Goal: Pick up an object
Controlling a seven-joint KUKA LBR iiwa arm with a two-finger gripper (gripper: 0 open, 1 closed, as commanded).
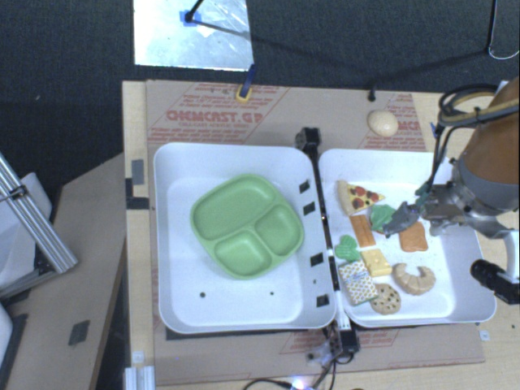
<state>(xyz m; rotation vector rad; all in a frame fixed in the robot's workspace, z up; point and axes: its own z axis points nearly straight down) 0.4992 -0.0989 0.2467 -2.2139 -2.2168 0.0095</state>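
Two shallow white plastic bins sit side by side on a brown cardboard-covered bench (211, 112). The left bin (175, 218) holds a glossy pale green three-compartment plate (246, 225), rounded at its corners. The right bin (463, 295) holds small toy foods: a triangular pizza slice (357, 195) pointing left and far, a tan croissant (414, 279), a round chocolate-chip cookie (386, 300), a yellow cheese block (375, 262), a patterned blue-and-white square packet (356, 282) and an orange rectangular toast piece (413, 237) — its long axis runs near to far. The grey arm reaches in from the right, its gripper (398, 220) low over the bin, just beside a green leafy piece (382, 215); whether the claw is released or clenched cannot be told.
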